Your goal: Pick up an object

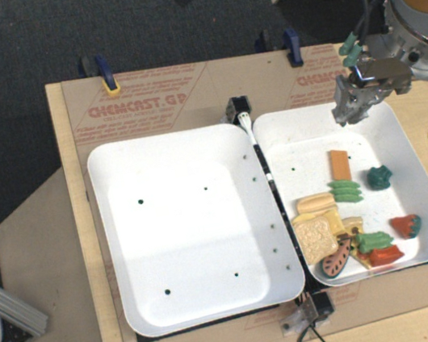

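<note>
Here, in the camera view, the grey two-finger gripper hangs over the far right part of the right shallow white plastic bin, and nothing sits between its fingers; whether they are spread or pressed together I cannot tell, as they read as one dark grey lump.

Every candidate lies nearer the camera than the fingers. Closest is the small orange rectangular block, a little toward the camera and slightly left of the fingers, its long axis running roughly away from the camera. Just beyond it lie the green ridged toy pods and the dark teal lumpy toy.

The beige toy bread slice and the red toy pieces sit well apart from the fingers, at the bin's near end.
</note>
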`<state>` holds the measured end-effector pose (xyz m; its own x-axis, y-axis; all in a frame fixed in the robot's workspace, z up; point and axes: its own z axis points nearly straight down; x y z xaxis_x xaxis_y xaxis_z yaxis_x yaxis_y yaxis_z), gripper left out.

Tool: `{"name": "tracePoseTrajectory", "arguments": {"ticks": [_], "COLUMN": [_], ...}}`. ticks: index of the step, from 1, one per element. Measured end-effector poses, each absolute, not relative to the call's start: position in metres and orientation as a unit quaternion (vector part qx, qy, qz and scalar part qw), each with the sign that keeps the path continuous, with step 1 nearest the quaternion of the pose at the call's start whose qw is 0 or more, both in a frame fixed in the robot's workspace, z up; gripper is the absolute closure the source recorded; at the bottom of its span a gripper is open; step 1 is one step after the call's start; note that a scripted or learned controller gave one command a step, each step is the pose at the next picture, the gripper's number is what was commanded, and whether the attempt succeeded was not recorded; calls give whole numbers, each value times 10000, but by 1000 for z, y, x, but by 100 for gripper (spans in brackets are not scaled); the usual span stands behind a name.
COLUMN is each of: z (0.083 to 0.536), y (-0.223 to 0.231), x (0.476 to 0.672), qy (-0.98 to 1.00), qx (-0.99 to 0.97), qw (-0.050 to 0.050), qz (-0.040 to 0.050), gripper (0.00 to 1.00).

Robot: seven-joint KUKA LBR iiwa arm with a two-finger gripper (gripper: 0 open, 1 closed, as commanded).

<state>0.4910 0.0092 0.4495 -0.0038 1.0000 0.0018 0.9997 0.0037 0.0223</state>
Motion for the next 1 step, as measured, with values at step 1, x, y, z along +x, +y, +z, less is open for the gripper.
{"name": "tracePoseTrajectory", "arguments": {"ticks": [1], "z": [372], "y": [-3], "x": [478], "qy": [7062], "qx": [7080], "qw": [-31], "qz": [-34], "gripper": [100]}}
